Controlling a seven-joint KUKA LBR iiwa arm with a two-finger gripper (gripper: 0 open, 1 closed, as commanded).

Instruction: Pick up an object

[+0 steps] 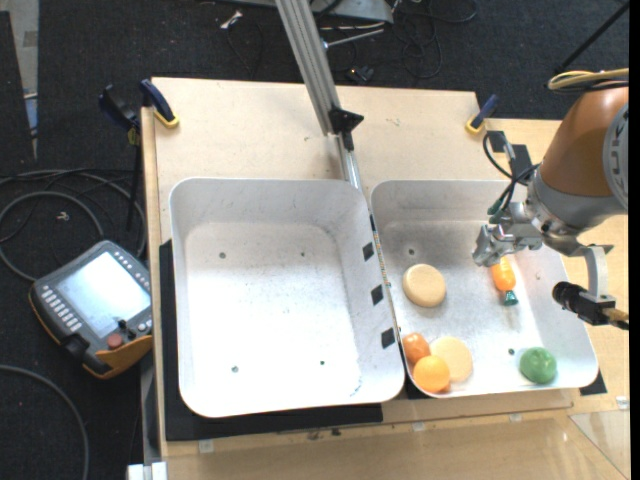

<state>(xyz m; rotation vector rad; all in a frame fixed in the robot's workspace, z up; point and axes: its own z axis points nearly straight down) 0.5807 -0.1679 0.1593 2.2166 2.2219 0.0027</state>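
Grey two-finger gripper hangs over the right white bin, grip state unclear; a small orange carrot-shaped toy lies just below it, a round beige disc to its left.

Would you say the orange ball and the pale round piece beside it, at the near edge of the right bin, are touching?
Touching. In the camera view, the orange ball overlaps the pale round piece with no bin floor visible between them.

Robot lab: teach pendant, floor cables.
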